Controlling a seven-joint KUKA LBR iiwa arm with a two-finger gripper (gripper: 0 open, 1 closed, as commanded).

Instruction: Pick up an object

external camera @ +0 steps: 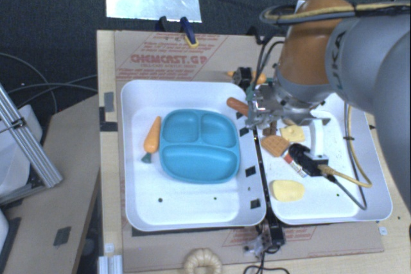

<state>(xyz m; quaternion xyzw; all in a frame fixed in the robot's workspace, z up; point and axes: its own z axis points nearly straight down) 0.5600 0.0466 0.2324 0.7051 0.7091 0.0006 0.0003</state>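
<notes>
The task is judged to be at its start: nothing is seen lifted, and every object is seen resting on a bin floor.

The arm (pixel 359 54) is reached in from the right, and the gripper (pixel 258 111) is held low over the wall shared by the left bin (pixel 138 189) and the right bin (pixel 359 202), near their far end. Whether the gripper is spread or pressed together cannot be told, as its tip is hidden by the wrist and blurred. No object is seen pinched in it.

No single object is named by the task, so several are open to it. A sausage (pixel 236 104) is found in the left bin's far right corner, just beside the gripper and perhaps touching it; contact cannot be confirmed. A cracker (pixel 275 145) is laid in the right bin close below the gripper, with a yellow chunk (pixel 293 133) just beside it. A yellow slice (pixel 287 190) is placed nearer the front of that bin, well apart from the gripper. In the left bin a blue plate (pixel 196 145) is set in the middle, and a carrot (pixel 152 134) is laid along its left edge.

The sausage or the cracker is judged the likeliest target. A grasp, a closure on the object and a lift clear of the bin are left to be done.
</notes>
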